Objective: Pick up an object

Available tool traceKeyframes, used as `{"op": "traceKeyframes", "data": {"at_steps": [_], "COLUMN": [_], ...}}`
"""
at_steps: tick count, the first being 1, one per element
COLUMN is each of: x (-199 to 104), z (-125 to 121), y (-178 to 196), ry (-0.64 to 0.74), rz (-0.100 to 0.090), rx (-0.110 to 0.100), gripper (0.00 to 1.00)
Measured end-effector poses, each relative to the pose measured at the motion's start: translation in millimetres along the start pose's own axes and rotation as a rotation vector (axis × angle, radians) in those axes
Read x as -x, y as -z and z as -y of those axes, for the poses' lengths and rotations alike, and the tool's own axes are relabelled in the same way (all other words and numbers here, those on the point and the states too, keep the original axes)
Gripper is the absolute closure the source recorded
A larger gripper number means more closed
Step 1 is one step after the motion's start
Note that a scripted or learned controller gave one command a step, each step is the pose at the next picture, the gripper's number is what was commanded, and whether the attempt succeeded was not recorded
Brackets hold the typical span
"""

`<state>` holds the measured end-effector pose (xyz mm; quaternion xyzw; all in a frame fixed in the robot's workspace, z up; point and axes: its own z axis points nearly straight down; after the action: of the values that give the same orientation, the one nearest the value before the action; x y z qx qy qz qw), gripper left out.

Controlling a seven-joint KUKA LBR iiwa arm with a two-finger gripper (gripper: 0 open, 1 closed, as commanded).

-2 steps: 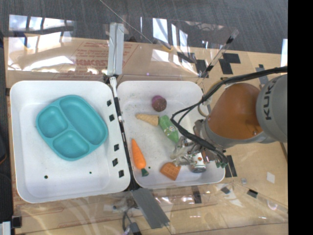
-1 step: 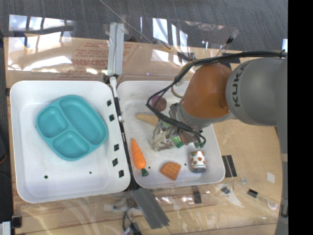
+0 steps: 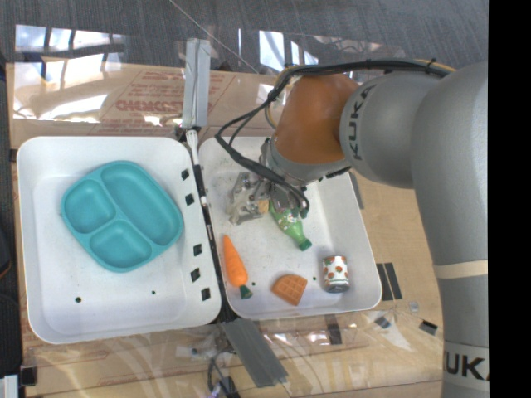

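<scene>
Green bottle (image 3: 289, 220) lies just right of the fingers (image 3: 242, 199).

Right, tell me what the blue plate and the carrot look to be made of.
Blue plate: probably moulded plastic, one even turquoise colour with soft rounded dividers and a dull sheen. Carrot: looks like a plastic toy, with flat uniform orange and a smooth green tip, though soft rubber can't be ruled out from here.

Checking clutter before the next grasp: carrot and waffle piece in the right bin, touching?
Apart. In the camera view, bare white bin floor shows plainly between the carrot and the waffle piece, in the right bin.
</scene>
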<state>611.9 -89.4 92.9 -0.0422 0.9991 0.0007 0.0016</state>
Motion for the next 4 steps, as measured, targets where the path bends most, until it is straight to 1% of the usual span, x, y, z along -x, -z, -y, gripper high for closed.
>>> {"op": "traceKeyframes", "data": {"at_steps": [1, 2, 3, 4], "x": [1.3, 44.8, 44.4, 46.0], "z": [-0.3, 12.2, 15.4, 15.2], "y": [11.0, -0.1, 0.0, 11.7], "ry": [0.003, -0.034, -0.181, -0.177], "rz": [0.003, -0.001, 0.000, 0.004], "rx": [-0.001, -0.002, -0.002, -0.003], "gripper": [1.00, 1.00, 1.00, 1.00]}}
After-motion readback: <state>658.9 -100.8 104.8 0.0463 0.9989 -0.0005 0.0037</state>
